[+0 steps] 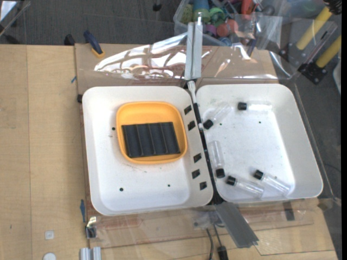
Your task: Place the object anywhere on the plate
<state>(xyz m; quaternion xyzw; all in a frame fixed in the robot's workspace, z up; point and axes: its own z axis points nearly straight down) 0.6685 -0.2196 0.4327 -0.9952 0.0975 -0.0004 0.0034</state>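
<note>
The black ribbed block (pixel 150 140) lay flat on the orange plate (pixel 128 116), filling most of its floor, with its long sides running left to right and its grooves running near to far. The plate sat in the left bin (pixel 103 191), toward that bin's far half, with white floor showing all around it. As for my gripper, I could not tell whether it was released or clenched, and I saw nothing in its grasp.

Along the seam between the two bins ran a row of small black tabs (pixel 197 157). The right bin (pixel 295 140) held several clear vials with black caps. One vial (pixel 219 113) lay near the far left corner, another vial (pixel 216 153) lay beside the seam, and a pair of vials (pixel 249 187) lay close together toward the near edge. A loose-looking black cap (pixel 242 106) sat at the far side.

Beyond the bins, a crumpled clear plastic sheet (pixel 141 61) spread over the wooden bench (pixel 38 145), a metal post (pixel 193 47) stood at the seam's far end, and a clear tub of coloured toys (pixel 227 10) rested farther off.
</note>
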